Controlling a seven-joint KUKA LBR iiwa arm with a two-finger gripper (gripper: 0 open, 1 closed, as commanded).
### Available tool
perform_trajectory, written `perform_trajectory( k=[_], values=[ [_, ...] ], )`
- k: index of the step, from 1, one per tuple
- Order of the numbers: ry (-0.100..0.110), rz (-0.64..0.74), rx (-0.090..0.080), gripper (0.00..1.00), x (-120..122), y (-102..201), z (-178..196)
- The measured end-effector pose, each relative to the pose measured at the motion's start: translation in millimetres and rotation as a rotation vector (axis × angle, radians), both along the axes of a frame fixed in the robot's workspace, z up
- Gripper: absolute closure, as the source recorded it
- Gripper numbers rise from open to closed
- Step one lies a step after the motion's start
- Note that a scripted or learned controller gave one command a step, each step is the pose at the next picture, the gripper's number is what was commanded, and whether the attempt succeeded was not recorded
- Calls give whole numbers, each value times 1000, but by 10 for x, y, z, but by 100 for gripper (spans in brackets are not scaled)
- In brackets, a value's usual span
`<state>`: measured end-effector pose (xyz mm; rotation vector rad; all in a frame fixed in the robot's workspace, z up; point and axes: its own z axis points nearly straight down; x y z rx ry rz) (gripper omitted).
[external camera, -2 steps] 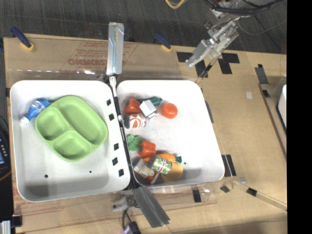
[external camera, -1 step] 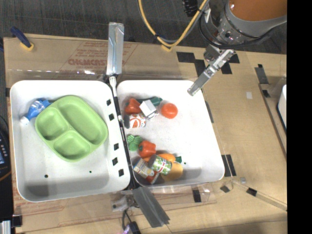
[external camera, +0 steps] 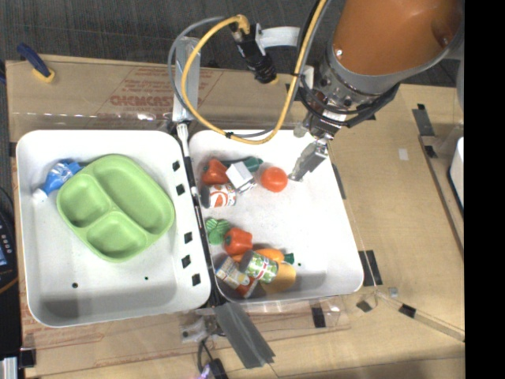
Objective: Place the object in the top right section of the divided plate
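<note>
1. The left white shallow bin (external camera: pixel 47 287) holds a light green plastic divided plate (external camera: pixel 115 206) with three smooth, rounded sections, and a blue and white crumpled item (external camera: pixel 59 174) sits tucked against the plate's upper left rim.
2. The right white shallow bin (external camera: pixel 331 243) holds toy foods: a small round orange-red ball-like fruit (external camera: pixel 274 179), a red pepper-shaped piece (external camera: pixel 215 171), a white-and-orange small can (external camera: pixel 222 198), a glossy red and green vegetable piece (external camera: pixel 233 238), and a cluster of small labelled bottles and cartons (external camera: pixel 256 272) near the front wall.
3. The metal end effector (external camera: pixel 305 164) hangs over the right bin, just beside the round fruit; whether it is open or closed cannot be told.
4. No object lies in the plate's sections.
</note>
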<state>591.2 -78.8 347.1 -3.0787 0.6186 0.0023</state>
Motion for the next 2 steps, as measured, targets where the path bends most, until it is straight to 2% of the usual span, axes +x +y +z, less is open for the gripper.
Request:
perform_trajectory(
  k=[1, 2],
  values=[
    [-8, 6, 6, 100, 16, 43, 108],
    [0, 201, 3, 100, -531, 638, -194]
  ],
)
